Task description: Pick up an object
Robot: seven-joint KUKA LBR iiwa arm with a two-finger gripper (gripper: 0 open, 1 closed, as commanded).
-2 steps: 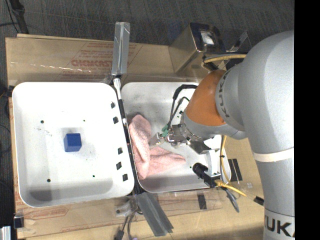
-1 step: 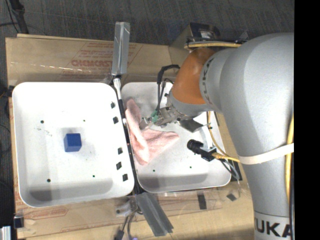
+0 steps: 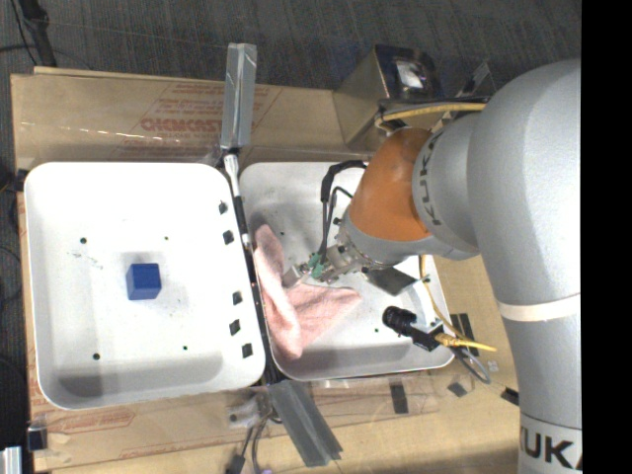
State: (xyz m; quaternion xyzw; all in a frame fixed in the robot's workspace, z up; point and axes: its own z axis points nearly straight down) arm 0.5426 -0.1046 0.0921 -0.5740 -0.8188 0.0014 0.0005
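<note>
A pink cloth (image 3: 292, 309) lies crumpled along the left side of the right bin (image 3: 296, 188), one edge draped up against the divider. My gripper (image 3: 321, 265) hangs low over the cloth's upper right part, touching or nearly touching the fabric. The grey arm with its orange band (image 3: 390, 205) covers the bin's right half. A small blue cube (image 3: 144, 280) sits alone near the middle of the left bin (image 3: 59, 225), well away from the gripper.
Cardboard (image 3: 118, 107) lies under and behind both bins. A grey bar (image 3: 237, 92) stands at the back between the bins, and another grey bar (image 3: 306, 423) lies in front of them. Black clips (image 3: 237, 299) line the divider.
</note>
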